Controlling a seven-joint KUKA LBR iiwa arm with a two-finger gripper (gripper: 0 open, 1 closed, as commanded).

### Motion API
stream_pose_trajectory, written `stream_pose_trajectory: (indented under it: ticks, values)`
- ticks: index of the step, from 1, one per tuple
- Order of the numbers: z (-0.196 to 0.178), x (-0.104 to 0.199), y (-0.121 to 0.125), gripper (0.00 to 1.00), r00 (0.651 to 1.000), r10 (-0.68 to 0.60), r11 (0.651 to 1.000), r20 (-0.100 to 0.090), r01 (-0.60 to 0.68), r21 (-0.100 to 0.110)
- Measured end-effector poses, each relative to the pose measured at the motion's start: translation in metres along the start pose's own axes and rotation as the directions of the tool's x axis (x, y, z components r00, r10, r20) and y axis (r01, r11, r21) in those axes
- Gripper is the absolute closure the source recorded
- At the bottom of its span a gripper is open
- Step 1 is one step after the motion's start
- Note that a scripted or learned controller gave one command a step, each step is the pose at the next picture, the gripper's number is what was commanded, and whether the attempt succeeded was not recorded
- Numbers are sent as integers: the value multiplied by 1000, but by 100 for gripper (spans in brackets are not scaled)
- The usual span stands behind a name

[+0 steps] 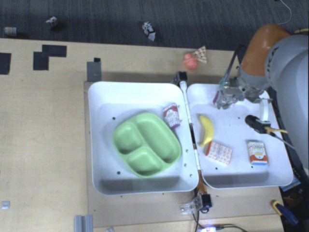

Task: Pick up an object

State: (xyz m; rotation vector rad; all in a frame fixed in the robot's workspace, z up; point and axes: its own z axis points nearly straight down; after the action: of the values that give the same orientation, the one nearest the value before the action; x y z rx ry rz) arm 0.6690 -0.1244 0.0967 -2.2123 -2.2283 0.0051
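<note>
Here the grey arm [285, 66] comes in from the view's right, its orange band [258, 42] high above the far corner of the right bin [241, 178]. The tool [223, 102] hangs over that bin's far left part, close to the back wall. From this angle I cannot tell whether it is open or closed, and nothing can be seen in its grip. The things to pick lie apart from it. A yellow banana [206, 129] lies in the right bin, nearer the camera than the tool and close to the wall shared by the two bins. Just past the banana's near end sits a flat red-and-white patterned box [219, 152], tilted a little. A small orange, white and blue carton [257, 152] lies toward the bin's right side, well apart from the box. In the left bin [104, 178] a green divided plate [145, 143] fills the middle. A small red-and-white packet [171, 116] sits beside the plate's far right edge, near the shared wall. Outside the bins, on the wooden surface [43, 144] behind them, a reddish ball [190, 61] rests beside a small patterned piece [201, 54].
</note>
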Motion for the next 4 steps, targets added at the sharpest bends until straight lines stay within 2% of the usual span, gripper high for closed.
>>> stream_pose_trajectory:
  ticks: [1, 2, 3, 4]
  values:
    - [-106, 54, -37, 100, 1000, 0, 1000, -2, 0, -12]
    - [-104, 54, -38, 0, 1000, 1, 1000, -2, -1, -8]
    - [-1, 27, -97, 0, 1000, 6, 1000, -1, -6, -3]
    - [-12, 28, -94, 100, 1000, 4, 1000, -1, -4, -10]
